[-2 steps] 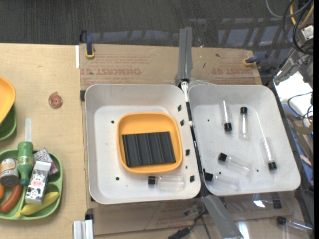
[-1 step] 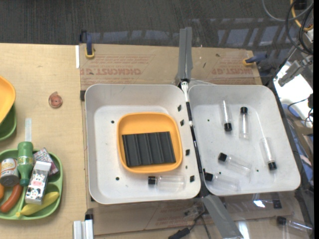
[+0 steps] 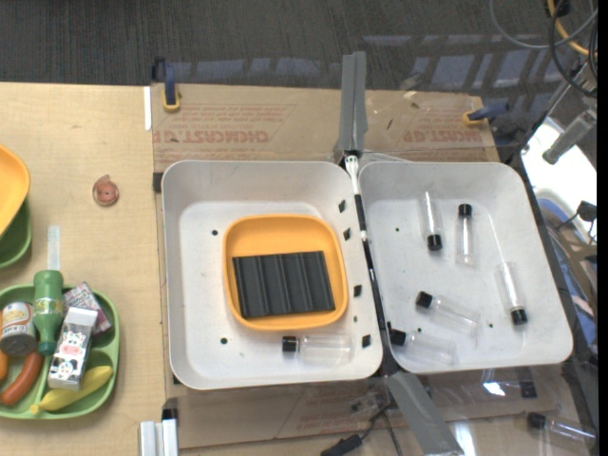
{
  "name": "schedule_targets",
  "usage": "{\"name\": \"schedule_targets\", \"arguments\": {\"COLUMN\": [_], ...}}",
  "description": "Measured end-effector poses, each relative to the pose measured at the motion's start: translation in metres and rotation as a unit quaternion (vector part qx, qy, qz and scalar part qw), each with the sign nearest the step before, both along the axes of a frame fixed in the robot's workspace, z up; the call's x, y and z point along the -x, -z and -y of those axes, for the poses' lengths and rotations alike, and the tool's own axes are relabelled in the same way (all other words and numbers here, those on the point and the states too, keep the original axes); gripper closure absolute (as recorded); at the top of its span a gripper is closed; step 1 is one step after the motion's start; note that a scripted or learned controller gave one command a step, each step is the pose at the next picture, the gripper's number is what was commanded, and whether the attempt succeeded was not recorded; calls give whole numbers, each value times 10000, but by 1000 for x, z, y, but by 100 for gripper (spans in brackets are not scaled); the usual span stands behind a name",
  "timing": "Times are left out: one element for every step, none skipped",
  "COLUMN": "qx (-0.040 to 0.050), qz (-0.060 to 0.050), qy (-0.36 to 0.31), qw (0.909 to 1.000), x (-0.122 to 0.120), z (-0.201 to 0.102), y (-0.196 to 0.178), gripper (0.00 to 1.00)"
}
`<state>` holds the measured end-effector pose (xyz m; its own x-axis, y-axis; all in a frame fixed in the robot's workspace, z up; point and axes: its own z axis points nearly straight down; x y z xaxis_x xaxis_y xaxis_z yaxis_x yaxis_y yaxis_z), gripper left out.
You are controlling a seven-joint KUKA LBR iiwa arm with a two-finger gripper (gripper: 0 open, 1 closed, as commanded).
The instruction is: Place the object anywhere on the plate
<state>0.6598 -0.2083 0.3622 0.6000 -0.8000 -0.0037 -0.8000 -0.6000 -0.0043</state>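
Overhead cam: two white bins on cardboard, yellow plate (image 3: 285, 272) in the left bin (image 3: 190, 283), clear tubes mostly in the right bin (image 3: 541, 283).

Readable text: the cardboard (image 3: 256, 126) behind the bins carries red print, upside down, "CHEMCAST GP" by the look of it; small labels on the toy food on the green tray (image 3: 95, 388) at far left are too small to read. Plate has a dark ribbed insert (image 3: 285, 284). One black-capped clear tube (image 3: 318, 347) lies on the left bin floor just beside the plate's near edge, not on it. Five more capped tubes in the right bin: (image 3: 431, 221), (image 3: 465, 232), (image 3: 510, 293), (image 3: 445, 309), (image 3: 418, 345). Gripper state: cannot tell, so no tube-to-gripper relation to give.
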Motion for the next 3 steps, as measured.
{"name": "schedule_targets", "arguments": {"qx": [8, 2, 0], "qz": [5, 13, 14], "qy": [-1718, -3241, -3568], "qw": [9851, 9460, 9342], "x": [1, 31, 51], "z": [-6, 11, 11], "y": [-37, -10, 21], "gripper": [0, 0, 0]}}
